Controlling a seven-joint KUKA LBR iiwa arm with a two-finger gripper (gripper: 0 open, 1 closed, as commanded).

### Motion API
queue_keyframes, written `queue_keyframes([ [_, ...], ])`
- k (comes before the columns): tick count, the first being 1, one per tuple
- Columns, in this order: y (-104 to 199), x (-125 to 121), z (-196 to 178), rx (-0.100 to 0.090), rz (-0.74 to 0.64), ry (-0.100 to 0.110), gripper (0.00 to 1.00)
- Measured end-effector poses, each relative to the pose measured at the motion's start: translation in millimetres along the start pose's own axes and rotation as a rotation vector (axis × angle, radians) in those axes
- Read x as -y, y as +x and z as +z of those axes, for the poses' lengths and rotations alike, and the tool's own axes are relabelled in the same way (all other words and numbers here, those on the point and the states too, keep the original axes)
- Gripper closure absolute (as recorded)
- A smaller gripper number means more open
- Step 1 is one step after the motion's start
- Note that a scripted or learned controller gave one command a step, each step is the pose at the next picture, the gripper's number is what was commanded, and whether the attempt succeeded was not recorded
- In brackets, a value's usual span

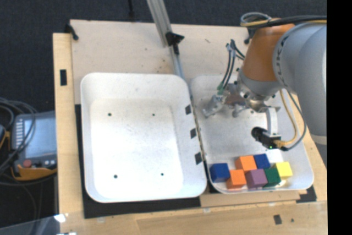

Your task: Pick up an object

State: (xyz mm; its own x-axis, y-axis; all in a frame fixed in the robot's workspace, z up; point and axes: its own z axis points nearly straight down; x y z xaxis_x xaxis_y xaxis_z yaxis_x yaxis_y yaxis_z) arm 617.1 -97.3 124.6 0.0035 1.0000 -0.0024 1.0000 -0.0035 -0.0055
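The grey KUKA arm with the orange band reaches in over the right shallow white bin. Its two-finger gripper sits above that bin's upper half. Can't tell whether it is spread or closed; too small and blurred. Nothing visible between them.

Blocks are clustered at the same bin's near edge, well apart from the gripper: blue cube, orange cube, second orange cube, purple cube, second blue cube, green cube, yellow cube. They touch or sit just beside one another.

The left shallow white bin lies just beside the right bin.
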Motion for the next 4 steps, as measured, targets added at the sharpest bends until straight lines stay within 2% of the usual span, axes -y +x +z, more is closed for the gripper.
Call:
queue_keyframes([
  [1,1,-3,-15,-0.004,0.006,-0.01,1.0],
  [2,3,-10,-61,-0.002,-0.008,-0.012,1.0],
  [3,2,-11,-84,-0.003,-0.006,-0.01,1.0],
  [4,56,-14,-103,-0.004,-0.011,-0.009,1.0],
])
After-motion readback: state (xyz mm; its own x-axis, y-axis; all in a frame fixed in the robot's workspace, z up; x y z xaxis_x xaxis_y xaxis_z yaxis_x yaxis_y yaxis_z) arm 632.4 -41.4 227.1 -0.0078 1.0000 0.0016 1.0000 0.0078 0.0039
